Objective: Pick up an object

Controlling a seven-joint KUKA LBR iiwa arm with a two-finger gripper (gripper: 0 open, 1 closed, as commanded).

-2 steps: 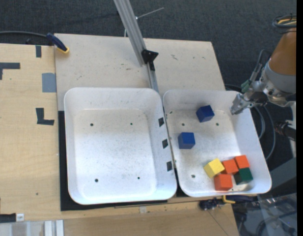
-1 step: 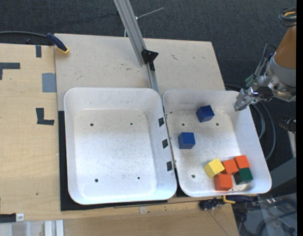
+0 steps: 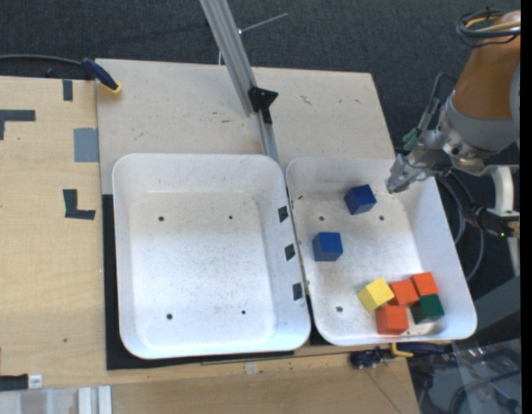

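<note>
The gripper [image 3: 398, 182], whose state I cannot tell, hovers at the right bin's [image 3: 447, 231] two o'clock edge; centring over the nearby blue cube [image 3: 360, 199] before descending seems wise.

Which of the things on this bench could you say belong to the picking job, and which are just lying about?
Job: gripper; two blue cubes; yellow cube; orange cubes; green cube; right bin.

Lying about: left bin; metal rail; black cable.
</note>
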